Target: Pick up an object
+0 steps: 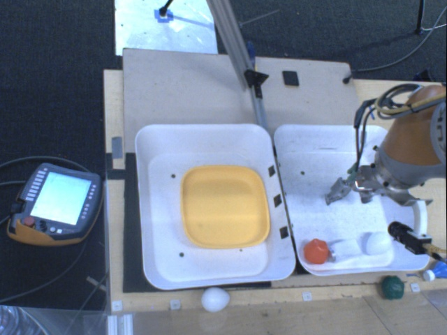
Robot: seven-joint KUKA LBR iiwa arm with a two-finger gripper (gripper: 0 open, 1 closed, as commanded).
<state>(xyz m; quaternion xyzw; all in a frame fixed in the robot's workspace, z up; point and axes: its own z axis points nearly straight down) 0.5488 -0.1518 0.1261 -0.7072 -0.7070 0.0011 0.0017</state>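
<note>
From my remote seat I judged the pick as barely begun. The arm [412, 145] reached in from the right and hung over the right bin [307, 152], with the hand [347, 187] low above the bin's bare floor, roughly in the middle of that bin. I could not tell how the hand was set; it was too small and blurred, and I saw nothing carried in it.

The candidates for picking lay along the near edge of the right bin: a red ball [316, 251] towards the near left corner, a pale white object [344, 249] just beside it, and a white egg-shaped object [377, 243] further right. All three rested on the bin floor, apart from the hand. The left bin [157, 187] held a yellow plate [225, 206] lying flat.

A white egg [215, 299] and a dark green ball [392, 287] sat on the worktop [335, 313] outside the bins.

By my reckoning everything remained: moving over an object, descending, closing and lifting.
</note>
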